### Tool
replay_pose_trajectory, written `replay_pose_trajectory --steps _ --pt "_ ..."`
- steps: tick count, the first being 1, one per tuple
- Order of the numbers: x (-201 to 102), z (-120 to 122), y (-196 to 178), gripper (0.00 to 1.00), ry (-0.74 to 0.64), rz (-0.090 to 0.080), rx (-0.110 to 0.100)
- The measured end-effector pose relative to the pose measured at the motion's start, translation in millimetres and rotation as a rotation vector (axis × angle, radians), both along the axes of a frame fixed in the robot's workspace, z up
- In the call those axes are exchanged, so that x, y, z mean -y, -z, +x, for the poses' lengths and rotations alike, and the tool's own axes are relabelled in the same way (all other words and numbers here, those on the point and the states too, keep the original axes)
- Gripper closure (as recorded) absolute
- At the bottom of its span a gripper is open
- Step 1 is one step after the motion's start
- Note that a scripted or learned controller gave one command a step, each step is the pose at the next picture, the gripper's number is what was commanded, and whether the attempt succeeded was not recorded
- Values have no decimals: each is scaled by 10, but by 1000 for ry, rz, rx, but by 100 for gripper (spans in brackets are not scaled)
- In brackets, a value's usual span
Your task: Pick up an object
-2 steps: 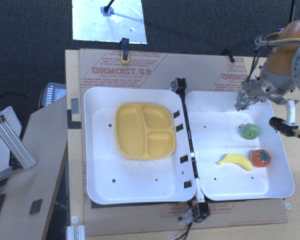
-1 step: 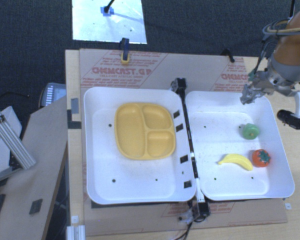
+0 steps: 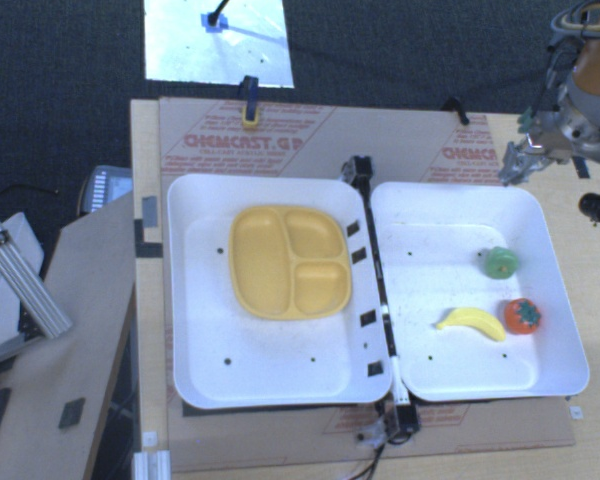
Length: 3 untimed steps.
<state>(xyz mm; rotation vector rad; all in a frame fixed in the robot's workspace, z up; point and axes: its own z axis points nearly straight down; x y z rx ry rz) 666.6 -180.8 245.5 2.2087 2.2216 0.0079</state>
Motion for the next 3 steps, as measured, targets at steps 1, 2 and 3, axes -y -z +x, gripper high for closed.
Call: replay_pose_trajectory --steps 1,2,3 --pt "1 15 -365 100 -1 1 -3" --pt "-427 14 -307 100 -3 4 -8" --pt "-947 10 -123 100 -3 5 -8"
